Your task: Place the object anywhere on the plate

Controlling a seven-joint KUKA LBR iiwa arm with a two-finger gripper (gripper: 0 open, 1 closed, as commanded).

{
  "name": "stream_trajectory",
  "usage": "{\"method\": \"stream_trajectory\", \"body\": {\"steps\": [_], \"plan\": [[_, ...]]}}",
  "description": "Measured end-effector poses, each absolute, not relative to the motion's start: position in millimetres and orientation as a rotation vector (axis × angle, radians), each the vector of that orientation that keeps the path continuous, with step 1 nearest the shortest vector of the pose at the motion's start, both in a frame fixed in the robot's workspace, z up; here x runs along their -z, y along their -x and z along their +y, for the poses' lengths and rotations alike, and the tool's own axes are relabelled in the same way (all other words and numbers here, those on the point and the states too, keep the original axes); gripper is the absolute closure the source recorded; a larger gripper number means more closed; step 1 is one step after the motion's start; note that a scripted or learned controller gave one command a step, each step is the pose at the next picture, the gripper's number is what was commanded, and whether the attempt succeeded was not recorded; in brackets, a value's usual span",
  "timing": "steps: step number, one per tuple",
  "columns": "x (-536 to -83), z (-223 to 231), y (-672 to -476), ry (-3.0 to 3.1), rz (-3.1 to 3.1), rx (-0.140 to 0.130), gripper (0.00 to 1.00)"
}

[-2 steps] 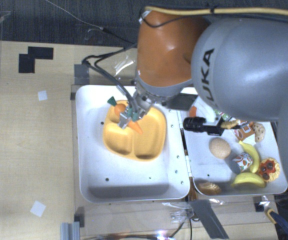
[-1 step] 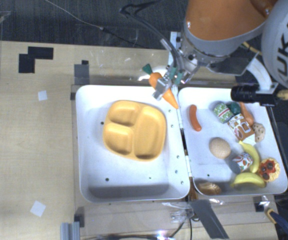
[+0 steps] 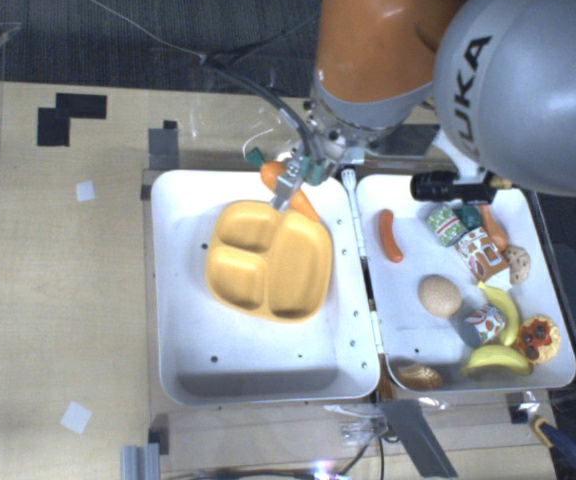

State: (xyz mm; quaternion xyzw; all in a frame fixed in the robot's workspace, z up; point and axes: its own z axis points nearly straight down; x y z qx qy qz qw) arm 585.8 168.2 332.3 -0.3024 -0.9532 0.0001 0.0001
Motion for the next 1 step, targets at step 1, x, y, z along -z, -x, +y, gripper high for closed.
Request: {"method": "stream_trajectory", "body": {"steps": [1], "plan": [[-336.4,168.4,-586.4,0.951,-3.001,0.006,0.00]]}}
